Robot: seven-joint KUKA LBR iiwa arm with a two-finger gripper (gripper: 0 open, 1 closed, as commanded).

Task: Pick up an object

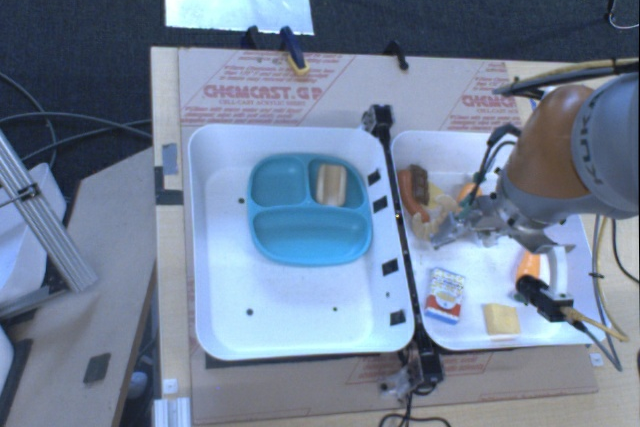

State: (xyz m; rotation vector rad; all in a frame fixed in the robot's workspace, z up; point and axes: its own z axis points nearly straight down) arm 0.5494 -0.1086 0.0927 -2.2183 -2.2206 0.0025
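The gripper [447, 227] is low in the right bin [560, 335], among the food toys at the hot dog [415, 190], at nine o'clock from the wrist. This looks like the reaching step. Closing cleanly on one toy comes next.

One fixed camera looks down at a slant on both bins [300, 335], arm [575, 155] entering from right
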